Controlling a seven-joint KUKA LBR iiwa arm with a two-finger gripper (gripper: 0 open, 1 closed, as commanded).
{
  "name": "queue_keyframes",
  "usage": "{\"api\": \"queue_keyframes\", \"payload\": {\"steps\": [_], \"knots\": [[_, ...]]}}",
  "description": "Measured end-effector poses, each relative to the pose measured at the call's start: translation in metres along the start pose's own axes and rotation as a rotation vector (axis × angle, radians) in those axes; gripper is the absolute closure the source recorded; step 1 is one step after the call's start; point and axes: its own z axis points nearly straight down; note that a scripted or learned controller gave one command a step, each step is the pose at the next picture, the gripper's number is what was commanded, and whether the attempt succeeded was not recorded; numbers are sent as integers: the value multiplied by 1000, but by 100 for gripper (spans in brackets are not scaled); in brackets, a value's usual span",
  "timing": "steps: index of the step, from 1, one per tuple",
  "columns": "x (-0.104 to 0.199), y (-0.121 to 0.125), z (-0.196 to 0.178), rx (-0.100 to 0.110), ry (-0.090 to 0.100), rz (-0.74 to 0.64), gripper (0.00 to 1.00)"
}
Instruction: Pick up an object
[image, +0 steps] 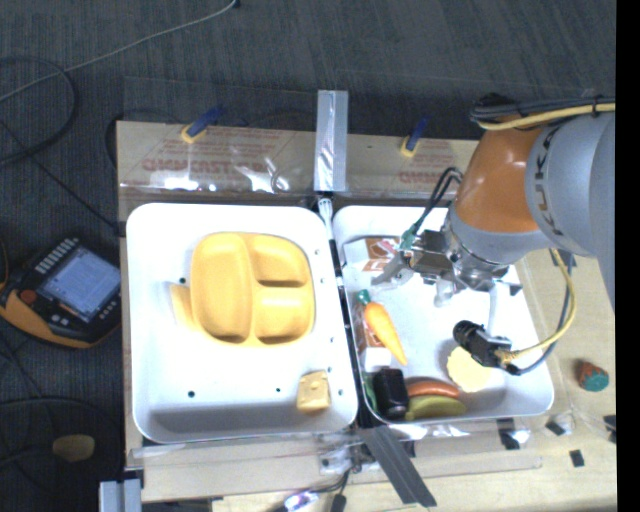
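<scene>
My gripper (412, 262) hangs over the upper middle of the right bin (530, 390), below the orange wrist band (500, 190). Just left of it a red-and-brown packet (376, 250) lies against the bin's back left corner. An orange carrot (384, 331) lies below the gripper along the left wall. At the front of this bin are a black object (389, 390), a red and green piece (436, 397) and a pale yellow disc (470, 372). I see nothing held in the gripper.
The left bin (150, 400) holds a yellow divided plate (250, 286) and a small tan block (313, 392). A black cable end (478, 342) dangles over the right bin near the disc. A handheld controller (65, 292) lies off the bench at left.
</scene>
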Motion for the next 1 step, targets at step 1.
{"api": "queue_keyframes", "payload": {"steps": [1], "knots": [[14,7,17,0,0,-166,0]]}}
